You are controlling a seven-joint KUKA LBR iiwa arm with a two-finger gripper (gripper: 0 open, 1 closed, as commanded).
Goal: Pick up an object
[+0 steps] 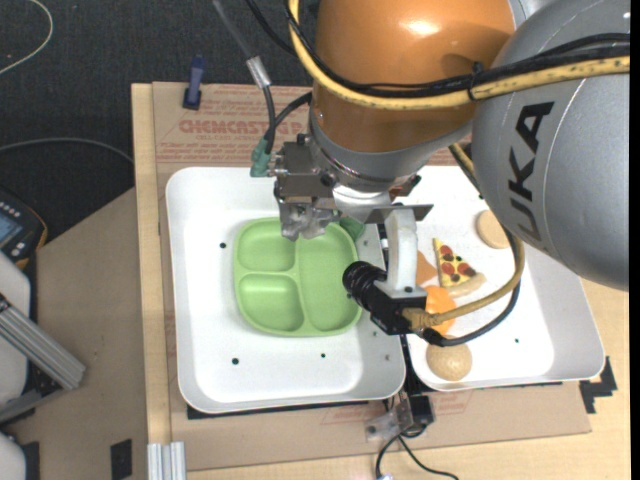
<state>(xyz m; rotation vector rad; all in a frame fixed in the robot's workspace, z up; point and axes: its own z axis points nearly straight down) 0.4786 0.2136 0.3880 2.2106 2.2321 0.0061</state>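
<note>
Two shallow white bins sit side by side on a brown board, the left bin holding a green divided plate with three compartments, lying flat toward the bin's right half. The right bin holds a toy pizza slice with red and dark spots, an orange piece just near of it, a tan round piece by the near rim, and another tan round piece farther back, partly hidden by the arm. The grey arm with its orange band reaches in from the right and covers the far part of both bins. Its gripper hangs over the far edge of the green plate, close above or touching the rim; which one cannot be told, nor whether the claw is released or clenched, since its tips are hidden by its own body. A black cable with an orange sleeve loops across the divide between the bins.
</note>
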